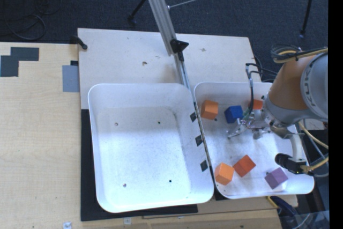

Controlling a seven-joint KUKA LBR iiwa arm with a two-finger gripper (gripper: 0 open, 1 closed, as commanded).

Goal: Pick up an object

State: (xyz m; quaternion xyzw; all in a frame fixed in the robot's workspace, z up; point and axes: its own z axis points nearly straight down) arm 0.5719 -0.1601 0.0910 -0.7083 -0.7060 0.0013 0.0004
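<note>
Gripper (245, 128): over right bin (300, 187), blue cube (233, 113) at its 11 o'clock.
Jaws: state unclear.
Purple cube (276, 177): 5 o'clock corner.

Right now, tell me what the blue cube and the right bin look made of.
Blue cube: likely painted wood or foam; matte faces, crisp edges, no glare. Right bin: probably moulded plastic; smooth white surface, rounded rim, faint sheen.
</note>
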